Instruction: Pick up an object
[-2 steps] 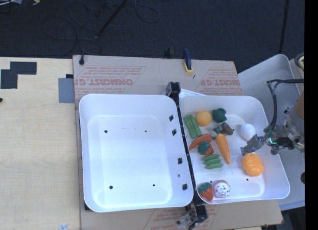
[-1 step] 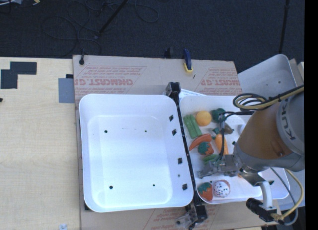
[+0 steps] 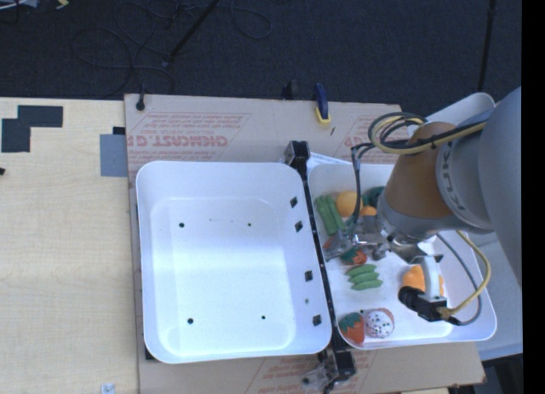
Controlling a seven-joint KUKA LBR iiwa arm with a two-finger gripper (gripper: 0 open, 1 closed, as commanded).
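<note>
the gripper [image 3: 356,243] hangs low in the right bin [image 3: 477,326]; finger state cannot be told. a small red-and-green piece [image 3: 355,256] lies directly beneath it, a green pod [image 3: 364,277] just nearer the camera, long axis across the bin.

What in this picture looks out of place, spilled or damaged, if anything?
Nothing stands out. The toy foods, such as the green pea pod and the strawberry, lie loose inside the right bin, none over its rim. The gripper is low among them. The left bin sits straight beside it.
</note>
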